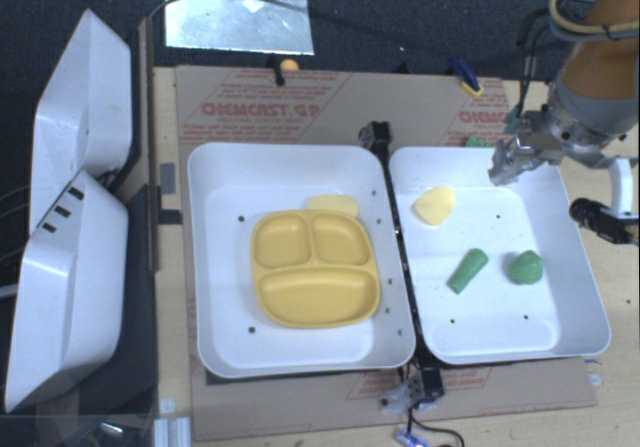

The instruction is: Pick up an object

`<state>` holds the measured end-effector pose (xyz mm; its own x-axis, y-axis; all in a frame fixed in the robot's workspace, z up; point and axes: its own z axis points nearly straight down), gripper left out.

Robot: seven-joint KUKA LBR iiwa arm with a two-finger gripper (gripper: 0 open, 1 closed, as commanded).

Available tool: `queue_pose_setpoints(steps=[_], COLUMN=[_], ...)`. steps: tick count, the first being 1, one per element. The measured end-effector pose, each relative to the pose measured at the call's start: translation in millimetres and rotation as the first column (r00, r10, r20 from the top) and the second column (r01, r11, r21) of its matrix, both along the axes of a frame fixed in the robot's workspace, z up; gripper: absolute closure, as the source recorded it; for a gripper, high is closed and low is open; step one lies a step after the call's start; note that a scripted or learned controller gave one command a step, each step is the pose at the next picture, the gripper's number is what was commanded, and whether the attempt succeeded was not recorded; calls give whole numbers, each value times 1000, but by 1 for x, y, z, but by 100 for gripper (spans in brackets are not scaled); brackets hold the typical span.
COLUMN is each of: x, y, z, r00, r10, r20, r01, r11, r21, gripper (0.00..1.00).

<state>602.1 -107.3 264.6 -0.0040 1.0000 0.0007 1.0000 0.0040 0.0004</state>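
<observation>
1. Camera view: gripper [510, 161] over right bin's [570, 330] far edge, nothing visibly held; finger opening can't be told.
2. Right bin contents: pale yellow piece [434, 205], green cylinder [466, 270], green round object [524, 267].
3. Left bin [215, 265]: yellow divided tray [315, 268], pale yellow block [332, 204] touching its far side.

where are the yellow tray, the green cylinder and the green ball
yellow tray [316, 270], camera view, centre where the dividers meet
green cylinder [466, 271], camera view, middle of its side
green ball [524, 267], camera view, top centre
</observation>
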Motion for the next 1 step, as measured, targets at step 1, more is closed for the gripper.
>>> queue_pose_setpoints(steps=[1], x=[5], y=[52], z=[-16], r00=[1000], r10=[0], r20=[0], r01=[0], r11=[1000], r21=[0], gripper=[100])
